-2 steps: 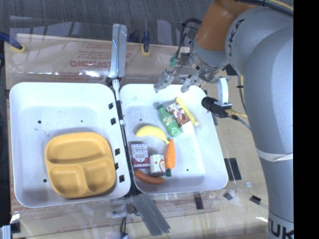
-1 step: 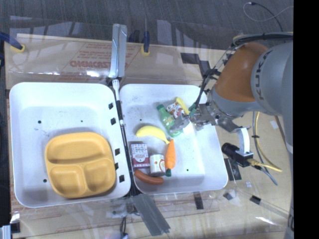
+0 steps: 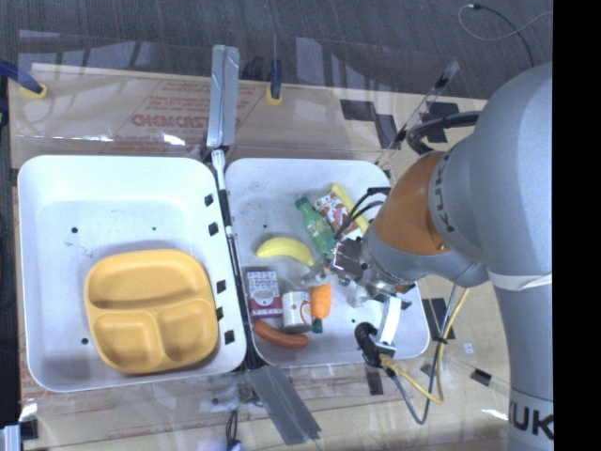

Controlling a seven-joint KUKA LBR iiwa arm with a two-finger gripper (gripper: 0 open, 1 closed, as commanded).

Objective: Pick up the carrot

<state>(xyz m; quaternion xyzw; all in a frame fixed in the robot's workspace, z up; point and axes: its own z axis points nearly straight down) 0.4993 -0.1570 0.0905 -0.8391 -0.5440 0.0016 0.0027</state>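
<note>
Starting at the left: 1 shallow white bin (image 3: 38,252), bearing just a yellow divided tray (image 3: 150,310) laid flat toward its near side, well apart from the task's things and likely only a spare landing place.

Across the divider, in the 2nd white bin (image 3: 254,181): a jumble packed close together. Nearest the divider, a red-and-white packet (image 3: 262,292) and below it a sausage (image 3: 280,337) lying crosswise. Above those, a banana (image 3: 285,249). Beside the packet, a small can (image 3: 296,310) standing upright.

Then the carrot (image 3: 321,301), near the middle of this bin, set roughly upright in the view with its green tip toward the near edge, touching or just beside the can. Awkward for a clean pinch, judging by that close neighbour.

Farther up, a green bottle (image 3: 315,224) and a printed snack pack (image 3: 331,207), leaning against each other.

Right of the carrot and just above it, the claw (image 3: 340,263), hanging low over the clutter on the grey arm (image 3: 488,205) reaching in from the right, apparently lined up for the carrot. Cannot tell whether wide or narrow; nothing seen gripped.

Under all this, a brown bench (image 3: 122,111) with red print beneath a glossy clear sheet, pinned by clamps (image 3: 274,87) at the far edge, presumably to keep it from sliding. Beyond, dark ribbed flooring (image 3: 282,7).
</note>
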